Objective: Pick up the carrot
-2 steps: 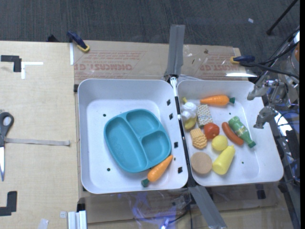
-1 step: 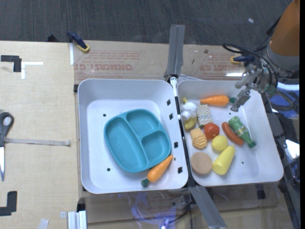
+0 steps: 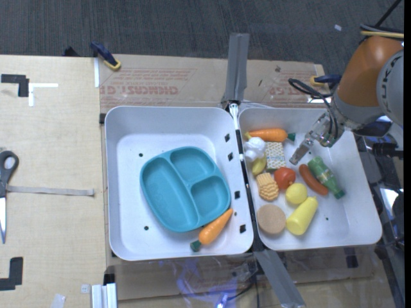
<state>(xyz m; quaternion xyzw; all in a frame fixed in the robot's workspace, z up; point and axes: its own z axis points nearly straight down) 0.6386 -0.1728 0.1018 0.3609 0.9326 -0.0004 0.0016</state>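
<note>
Gripper hanging over the right bin, slim metallic fingers slanting down toward the heaped toy food; whether spread or pressed together, cannot tell. Nothing seen between the tips. Just below: a glossy red tomato, a red sausage and a green ridged bottle-like piece lying side by side. Further out, a waffle-textured cracker, a knobbly corn cob, a smooth yellow ball, a yellow cylinder and a flat tan disc. Along the far rim, one carrot, smooth orange, tapered, lying flat. Across the divider, in the left bin, a matte teal compartment plate, with a second carrot tilted against its near edge, green stub pointing down-left. Beyond, pale wooden bench and scissors.
</note>
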